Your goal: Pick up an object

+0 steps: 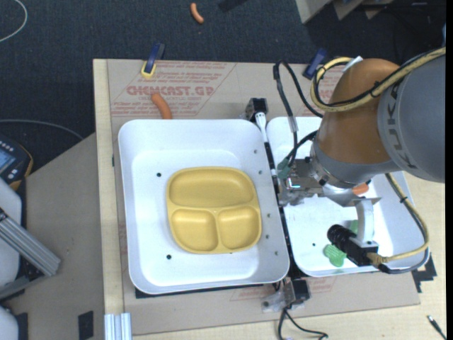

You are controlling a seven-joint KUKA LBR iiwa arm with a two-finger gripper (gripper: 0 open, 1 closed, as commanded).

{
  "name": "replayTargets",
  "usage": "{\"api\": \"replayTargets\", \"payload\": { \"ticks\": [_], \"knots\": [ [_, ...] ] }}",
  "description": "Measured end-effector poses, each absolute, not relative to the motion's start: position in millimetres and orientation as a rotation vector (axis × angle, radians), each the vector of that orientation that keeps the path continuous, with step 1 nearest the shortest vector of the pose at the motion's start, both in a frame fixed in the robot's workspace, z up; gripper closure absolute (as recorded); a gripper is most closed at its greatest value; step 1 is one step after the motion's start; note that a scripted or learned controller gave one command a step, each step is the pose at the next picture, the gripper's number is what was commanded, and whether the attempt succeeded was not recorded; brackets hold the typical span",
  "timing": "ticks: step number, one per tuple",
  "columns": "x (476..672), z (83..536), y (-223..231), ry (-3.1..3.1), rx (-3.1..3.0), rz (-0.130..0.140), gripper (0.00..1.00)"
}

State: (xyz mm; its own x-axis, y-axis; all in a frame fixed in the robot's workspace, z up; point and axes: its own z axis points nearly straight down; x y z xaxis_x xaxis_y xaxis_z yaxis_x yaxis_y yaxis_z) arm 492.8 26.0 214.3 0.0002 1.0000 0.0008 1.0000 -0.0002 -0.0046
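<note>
The arm reaches in from the view's right and hangs low over the right bin, its grey and orange bulk covering most of that bin's floor. The gripper sits right against the bin's left wall, just beside the ridge where the two bins meet. Open or closed? I cannot tell, the wrist hides it, and nothing shows in its grasp. The nearest candidate is a small green object on the right bin's floor, toward the near edge. From the gripper it lies down the view and a touch to the right, near but clearly apart. It is half covered, so its long axis is anybody's guess. A sliver of orange peeks out beside the wrist, too hidden to name. Across the wall, the left bin holds a yellow divided plate lying flat in the middle, three compartments up, a little wider than deep. It lies to the gripper's left in the view, close by. Broad and low, it looks to me a hard thing to pinch. My call is that the green piece is the likelier target, and that means a short slide toward the bench's near edge before any descent. Nothing is lifted yet.
</note>
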Motion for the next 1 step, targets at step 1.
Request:
{"api": "replayTargets", "payload": {
  "ticks": [1],
  "knots": [
    [485.3, 219.8, 28.4, -2.219, -2.218, 0.002, 1.00]
  ]
}}
